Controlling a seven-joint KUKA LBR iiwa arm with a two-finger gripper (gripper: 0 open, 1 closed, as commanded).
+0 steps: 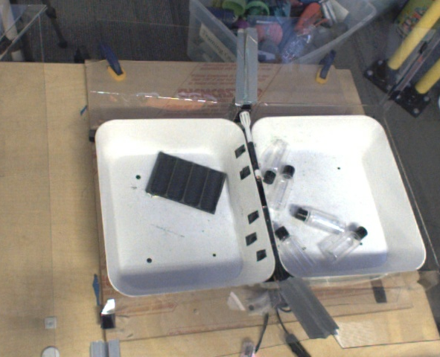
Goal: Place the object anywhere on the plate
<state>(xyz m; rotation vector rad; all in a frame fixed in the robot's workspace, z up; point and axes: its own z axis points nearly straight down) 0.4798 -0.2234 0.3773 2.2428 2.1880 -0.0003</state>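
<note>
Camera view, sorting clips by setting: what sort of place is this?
Probably a robotics lab bench: two shallow white bins, a clear tub of colourful toys behind, clear plastic vials, a dark ribbed rectangular plate.

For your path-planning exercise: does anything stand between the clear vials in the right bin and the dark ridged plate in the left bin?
Yes. The raised rims where the bins meet run between the clear vials and the dark ridged plate.

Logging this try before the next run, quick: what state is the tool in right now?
Tool: cannot be told from this camera view.
</note>
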